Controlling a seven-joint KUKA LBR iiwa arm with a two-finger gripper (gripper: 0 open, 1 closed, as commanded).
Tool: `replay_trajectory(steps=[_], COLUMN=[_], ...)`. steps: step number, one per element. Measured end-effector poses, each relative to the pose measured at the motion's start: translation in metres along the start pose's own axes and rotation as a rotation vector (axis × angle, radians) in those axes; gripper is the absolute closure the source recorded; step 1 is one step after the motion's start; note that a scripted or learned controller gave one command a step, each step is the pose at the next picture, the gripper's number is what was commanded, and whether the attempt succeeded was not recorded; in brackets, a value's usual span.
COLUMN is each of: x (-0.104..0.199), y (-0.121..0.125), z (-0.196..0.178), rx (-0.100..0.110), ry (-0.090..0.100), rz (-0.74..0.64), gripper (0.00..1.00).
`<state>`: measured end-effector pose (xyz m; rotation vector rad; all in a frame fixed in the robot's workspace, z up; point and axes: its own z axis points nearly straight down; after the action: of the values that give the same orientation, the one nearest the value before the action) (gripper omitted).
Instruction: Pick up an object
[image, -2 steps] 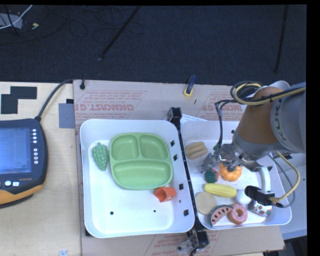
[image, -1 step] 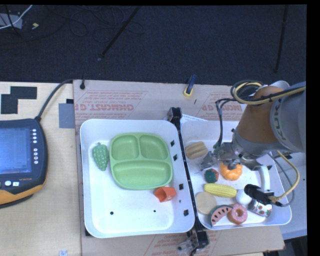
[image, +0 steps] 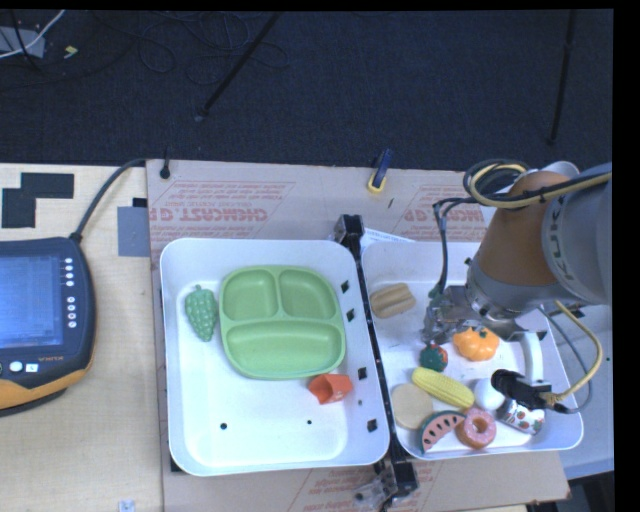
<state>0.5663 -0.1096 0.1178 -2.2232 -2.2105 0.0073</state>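
The robot's arm (image: 575, 240) is a thick rounded column with a smooth grey metal-look shell on its upper segment. Below that sits a wide, glossy orange band (image: 520, 235), shaped like a barrel and catching a soft highlight. Under the band a paler grey collar flares out into the wrist. Black and yellow cables (image: 492, 182) loop in a coil over the top of the orange section, and a thin black cable runs down its left side. The end effector (image: 447, 320) is a small, dark grey metal assembly with tangled thin wiring about it.
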Motion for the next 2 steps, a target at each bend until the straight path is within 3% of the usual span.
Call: replay_trajectory(steps=[2], x=[0.008], y=[-0.003], z=[-0.1], rx=[-0.006], ry=[-0.001], rz=[-0.008], gripper=[1.0])
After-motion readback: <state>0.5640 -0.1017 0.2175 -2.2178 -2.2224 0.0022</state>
